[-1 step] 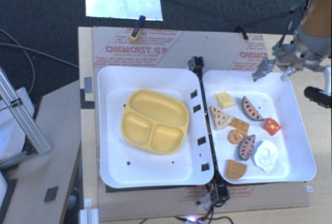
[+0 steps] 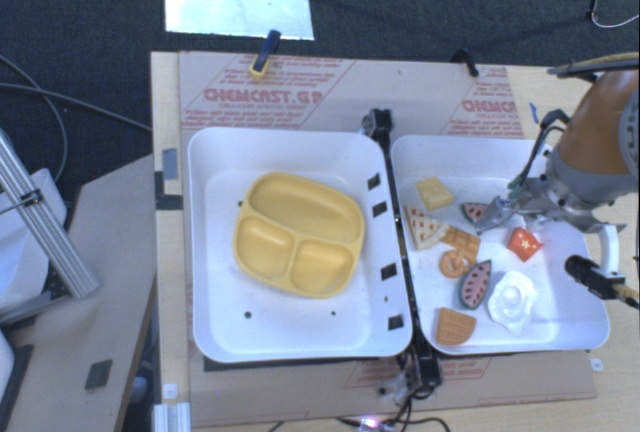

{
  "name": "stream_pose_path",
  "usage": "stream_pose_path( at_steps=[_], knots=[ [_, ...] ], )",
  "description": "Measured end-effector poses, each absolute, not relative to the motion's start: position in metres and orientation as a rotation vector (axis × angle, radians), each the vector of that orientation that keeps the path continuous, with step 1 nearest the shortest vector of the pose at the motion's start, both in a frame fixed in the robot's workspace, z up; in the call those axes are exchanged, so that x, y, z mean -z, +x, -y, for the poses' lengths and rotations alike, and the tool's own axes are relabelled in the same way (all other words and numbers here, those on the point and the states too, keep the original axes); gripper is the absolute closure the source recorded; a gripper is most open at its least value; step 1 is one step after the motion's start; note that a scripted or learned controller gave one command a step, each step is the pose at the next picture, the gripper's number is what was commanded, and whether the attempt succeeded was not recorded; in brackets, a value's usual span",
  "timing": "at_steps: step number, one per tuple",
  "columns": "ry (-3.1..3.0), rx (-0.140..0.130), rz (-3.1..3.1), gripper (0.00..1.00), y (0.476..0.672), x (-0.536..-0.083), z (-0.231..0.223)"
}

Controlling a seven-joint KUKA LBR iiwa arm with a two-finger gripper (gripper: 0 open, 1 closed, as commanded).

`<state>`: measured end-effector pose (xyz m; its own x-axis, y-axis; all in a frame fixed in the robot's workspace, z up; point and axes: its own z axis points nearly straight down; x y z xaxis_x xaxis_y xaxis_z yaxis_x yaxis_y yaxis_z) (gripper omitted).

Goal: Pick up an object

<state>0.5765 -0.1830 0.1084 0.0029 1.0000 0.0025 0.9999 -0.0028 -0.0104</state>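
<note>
The right bin [image 2: 575,325] holds several toy foods: a yellow cheese block [image 2: 435,192], a pizza slice [image 2: 422,225], a small watermelon wedge [image 2: 474,213], an orange cracker [image 2: 463,240], a round pretzel [image 2: 455,263], a larger watermelon slice [image 2: 475,283], a white fried egg [image 2: 511,300], a toast square [image 2: 455,326] and a red piece [image 2: 524,243]. My gripper [image 2: 503,207] is low in this bin, just right of the small watermelon wedge and above the red piece. Nothing visibly sits in its grasp.
The left bin [image 2: 215,220] carries a yellow divided plate [image 2: 298,233]. A black ridge with clips [image 2: 390,220] separates the bins. The grey and orange arm [image 2: 595,150] covers the right bin's far right side, with a black part [image 2: 590,275] sticking out near the right wall.
</note>
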Motion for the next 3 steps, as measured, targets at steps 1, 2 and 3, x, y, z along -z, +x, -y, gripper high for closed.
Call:
stream_pose_path(
  at_steps=[1,2,3],
  knots=[
    [-2.208,0.007,2.236,0.00,0.638,-0.087,0.101],
    [-2.219,0.006,2.229,1.00,0.636,-0.099,0.107],
    [-2.215,0.006,2.228,1.00,0.562,-0.189,0.062]
  ],
)
